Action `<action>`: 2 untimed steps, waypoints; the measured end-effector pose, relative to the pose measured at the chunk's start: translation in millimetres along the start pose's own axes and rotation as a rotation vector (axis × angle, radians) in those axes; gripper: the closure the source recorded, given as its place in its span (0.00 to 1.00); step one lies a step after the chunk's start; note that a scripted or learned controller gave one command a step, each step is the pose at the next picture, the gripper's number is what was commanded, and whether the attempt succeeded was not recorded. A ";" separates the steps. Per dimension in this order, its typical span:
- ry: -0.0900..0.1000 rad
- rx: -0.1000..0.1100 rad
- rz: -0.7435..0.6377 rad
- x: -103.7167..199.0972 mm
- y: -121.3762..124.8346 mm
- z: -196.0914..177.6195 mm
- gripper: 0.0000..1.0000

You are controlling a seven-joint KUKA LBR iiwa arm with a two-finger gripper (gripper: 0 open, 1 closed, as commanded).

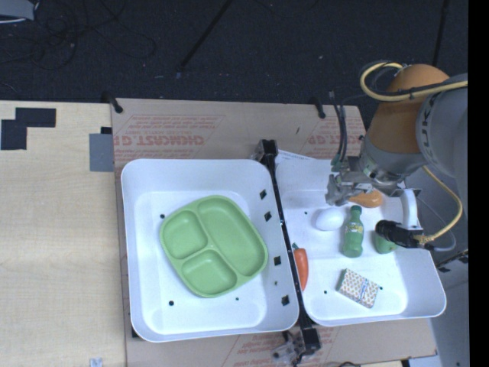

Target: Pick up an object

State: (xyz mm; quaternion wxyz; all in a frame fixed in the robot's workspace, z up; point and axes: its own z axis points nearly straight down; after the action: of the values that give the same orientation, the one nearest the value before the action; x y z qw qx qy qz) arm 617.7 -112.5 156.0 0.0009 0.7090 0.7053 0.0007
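Orange object [371,199], rounded and glossy, lies partly hidden under the gripper [345,193].

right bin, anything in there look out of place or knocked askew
Mostly ordinary. The orange carrot-like piece lies hard against the divider at the right bin's left edge, away from the other items. The green bottle stands upright beside a white egg-shaped object; the patterned box lies flat, turned at an angle.

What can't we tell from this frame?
- Gripper, camera view: finger state unreadable, too small and dark.
- Orange object: partly hidden behind the gripper, identity unclear.
- Carrot: left side hidden by the divider.
- Patterned box: print too small to read.
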 end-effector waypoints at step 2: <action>0.003 0.005 -0.009 52.1 -12.8 -59.9 1.00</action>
State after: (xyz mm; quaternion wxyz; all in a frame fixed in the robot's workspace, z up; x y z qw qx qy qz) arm 605.0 -60.3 215.9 -0.0021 0.7057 0.7085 -0.0002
